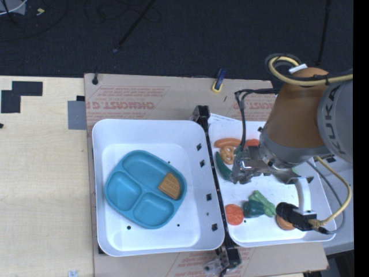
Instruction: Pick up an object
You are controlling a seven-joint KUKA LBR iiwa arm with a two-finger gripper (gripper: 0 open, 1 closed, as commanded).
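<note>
My gripper [242, 172] hangs over the left-middle of the right bin [253, 235], its metal fingers just above the bin floor; the arm's orange band and grey wrist cover the bin's centre. Beside the fingers lie an orange pretzel-like toy [228, 153] and a dark green curved piece [222, 166]. Nearer the front sit a red-orange round toy [234, 213], a teal and green toy [258, 205] and an orange piece [285, 223] partly behind the robot's fittings. Nothing shows between the fingers.
The left bin [109, 137] holds a blue divided plate [145, 188] with a tan waffle-like piece [170, 185] in its right compartment. A black divider [209, 172] separates the bins. Cardboard lies under both bins, and a blue and yellow clip [218, 81] sits at the back edge.
</note>
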